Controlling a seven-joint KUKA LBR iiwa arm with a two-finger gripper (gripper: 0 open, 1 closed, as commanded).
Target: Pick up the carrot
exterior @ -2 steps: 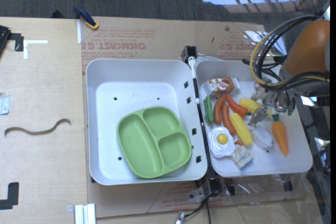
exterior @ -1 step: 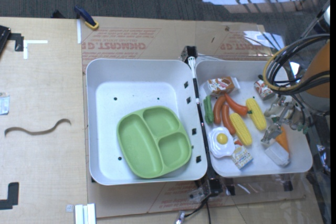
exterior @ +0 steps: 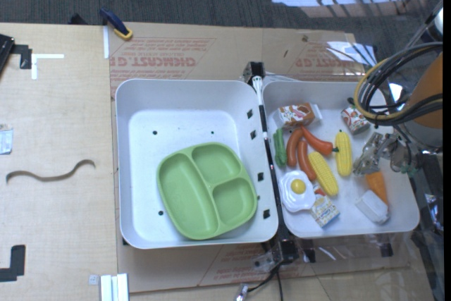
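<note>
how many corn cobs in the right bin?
2. One corn cob lies upright near the bin's middle; the other corn cob lies slanted left of it, beside the fried egg. Gripper may hide more.

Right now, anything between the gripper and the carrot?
Nothing visible. The metal two-finger gripper sits directly above the orange toy carrot in the right white bin, with no item between them. A white block lies just below the carrot, and yellow corn lies left of the gripper.
</note>
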